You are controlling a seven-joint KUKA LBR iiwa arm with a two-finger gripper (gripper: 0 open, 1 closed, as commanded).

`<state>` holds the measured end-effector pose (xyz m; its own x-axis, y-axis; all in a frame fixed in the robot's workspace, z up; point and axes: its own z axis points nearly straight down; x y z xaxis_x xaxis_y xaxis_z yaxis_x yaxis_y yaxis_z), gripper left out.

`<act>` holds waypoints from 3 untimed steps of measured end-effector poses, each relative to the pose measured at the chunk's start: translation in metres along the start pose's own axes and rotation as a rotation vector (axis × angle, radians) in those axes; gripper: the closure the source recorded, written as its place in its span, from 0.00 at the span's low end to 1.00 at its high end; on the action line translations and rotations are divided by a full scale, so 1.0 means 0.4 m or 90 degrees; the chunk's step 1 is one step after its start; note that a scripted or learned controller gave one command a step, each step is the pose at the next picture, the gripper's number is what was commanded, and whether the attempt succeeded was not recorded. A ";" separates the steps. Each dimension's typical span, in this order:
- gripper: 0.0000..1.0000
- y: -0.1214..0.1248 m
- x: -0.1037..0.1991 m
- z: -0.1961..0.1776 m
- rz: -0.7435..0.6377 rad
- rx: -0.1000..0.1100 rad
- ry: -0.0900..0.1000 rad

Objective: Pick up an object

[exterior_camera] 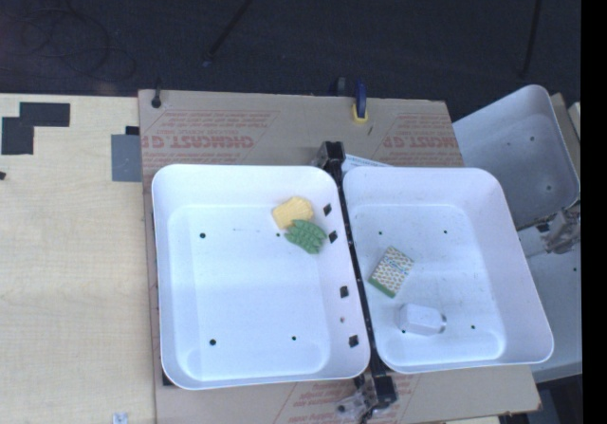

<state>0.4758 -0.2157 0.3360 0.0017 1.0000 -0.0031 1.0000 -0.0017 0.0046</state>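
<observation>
In the left bin [190,318] a yellow object [291,212] lies near the far right corner, and a green knobbly object [305,236] touches its near side. The right bin [512,251] holds a small green-and-white patterned packet [392,271] left of its middle and a pale grey-white block [421,320] nearer the front.
Both bins rest on a brown cardboard sheet [237,133] on a light wooden bench [66,270]. Black clips [332,155] join the bins along the middle seam. A grey metal plate [531,142] stands at the right. Dark floor with cables lies beyond the bench.
</observation>
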 end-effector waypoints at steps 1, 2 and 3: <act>1.00 0.040 0.105 0.106 -0.003 0.007 0.004; 1.00 -0.003 0.000 0.077 0.001 0.004 0.001; 1.00 0.001 0.156 0.030 -0.004 0.003 0.002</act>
<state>0.4765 -0.1533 0.3239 -0.0052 1.0000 0.0002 1.0000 0.0052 0.0003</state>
